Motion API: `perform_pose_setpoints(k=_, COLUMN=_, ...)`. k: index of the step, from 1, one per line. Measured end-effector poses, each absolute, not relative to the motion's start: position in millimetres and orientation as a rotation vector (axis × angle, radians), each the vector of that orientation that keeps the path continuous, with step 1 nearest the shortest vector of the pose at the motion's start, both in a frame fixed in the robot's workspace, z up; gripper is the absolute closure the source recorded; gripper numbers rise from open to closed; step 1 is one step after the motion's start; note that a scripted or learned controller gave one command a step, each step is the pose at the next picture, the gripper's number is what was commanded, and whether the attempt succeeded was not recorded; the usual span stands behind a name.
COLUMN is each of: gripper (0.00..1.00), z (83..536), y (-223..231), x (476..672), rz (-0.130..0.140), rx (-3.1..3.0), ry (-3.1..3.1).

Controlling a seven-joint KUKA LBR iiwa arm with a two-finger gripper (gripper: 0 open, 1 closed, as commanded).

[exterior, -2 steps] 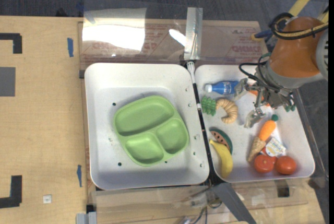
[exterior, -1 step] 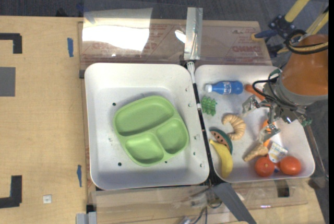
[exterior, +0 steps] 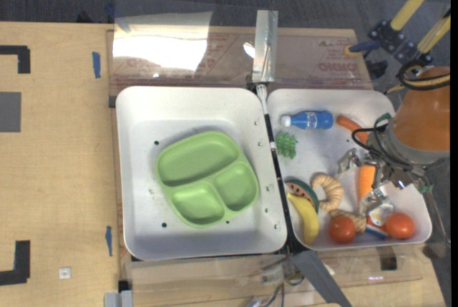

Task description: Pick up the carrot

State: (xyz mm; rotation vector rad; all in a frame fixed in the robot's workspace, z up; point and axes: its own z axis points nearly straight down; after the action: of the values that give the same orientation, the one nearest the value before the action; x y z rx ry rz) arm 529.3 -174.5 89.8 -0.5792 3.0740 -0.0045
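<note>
We see the carrot (exterior: 366, 181) standing nearly upright in the right bin (exterior: 315, 148), between the spread fingers of the gripper (exterior: 366, 182), which sit on either side of it. Whether they press it, we cannot tell. Both white bins rest on a light wooden bench (exterior: 54, 155) above dark carpet. Reddish lettering on the far clear panel (exterior: 315, 59) is unreadable.

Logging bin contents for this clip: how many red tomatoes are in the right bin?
2. One tomato lies near the front edge beside the banana; the other tomato sits at the front right corner. The arm could hide more.
</note>
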Motion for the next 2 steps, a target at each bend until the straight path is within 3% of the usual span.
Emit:
perform_pose_setpoints(k=1, gripper=1.0, z=103.4, y=-172.5, x=534.6, rz=-0.011, rx=-0.579, ry=3.059)
perform_pose_setpoints(k=2, gripper=1.0, z=145.3, y=-101.2, x=493.2, rz=0.001, rx=-0.676, ry=3.06)
